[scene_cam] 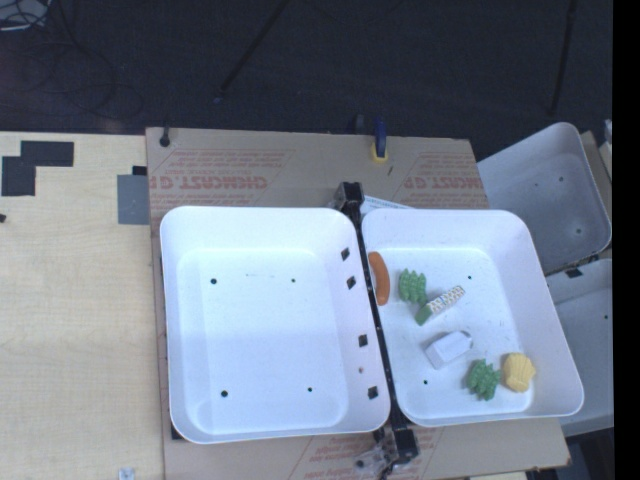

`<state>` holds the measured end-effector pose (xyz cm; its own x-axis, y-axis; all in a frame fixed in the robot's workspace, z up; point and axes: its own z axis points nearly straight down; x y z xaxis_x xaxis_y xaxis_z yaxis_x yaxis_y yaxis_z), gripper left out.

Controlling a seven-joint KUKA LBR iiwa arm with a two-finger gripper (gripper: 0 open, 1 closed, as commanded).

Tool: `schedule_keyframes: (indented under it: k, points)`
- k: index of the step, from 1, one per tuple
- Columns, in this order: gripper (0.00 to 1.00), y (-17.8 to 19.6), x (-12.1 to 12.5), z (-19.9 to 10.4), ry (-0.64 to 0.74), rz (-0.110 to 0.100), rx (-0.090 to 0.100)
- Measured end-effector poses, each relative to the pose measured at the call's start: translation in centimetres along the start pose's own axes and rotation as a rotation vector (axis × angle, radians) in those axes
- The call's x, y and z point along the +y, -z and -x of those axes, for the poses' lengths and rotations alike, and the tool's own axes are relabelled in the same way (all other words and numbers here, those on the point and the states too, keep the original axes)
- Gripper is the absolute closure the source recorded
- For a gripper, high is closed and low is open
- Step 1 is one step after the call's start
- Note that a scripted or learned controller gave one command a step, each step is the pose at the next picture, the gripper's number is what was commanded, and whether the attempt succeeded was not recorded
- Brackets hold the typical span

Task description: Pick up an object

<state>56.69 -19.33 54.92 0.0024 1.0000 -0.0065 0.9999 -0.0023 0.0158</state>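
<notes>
The fingers: open or closed, I cannot tell. All the objects lie in the right bin [548,278]: an orange piece [378,276] at its left wall, a white block [448,348] mid-bin, a yellow piece [517,371] near-right. Judging by this, the whole pick remains.

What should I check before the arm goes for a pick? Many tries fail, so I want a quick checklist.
1. Objects sit in the right bin: ok.
2. Yellow piece free of neighbours: not ok, green piece sits right beside it.
3. White block has room around it: ok.
4. Orange piece away from the wall: not ok, it lies along the bin's left wall.
5. Gripper ready: cannot tell.
</notes>
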Motion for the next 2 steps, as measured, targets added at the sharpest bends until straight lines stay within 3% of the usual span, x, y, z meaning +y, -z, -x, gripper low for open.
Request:
schedule_keyframes:
  k: [1, 2]
  points:
    - [1.0, -0.2, 0.3, -0.3, 0.007, -0.02, 0.006]
    - [1.0, -19.0, -5.1, -5.5, 0.003, -0.036, 0.013]
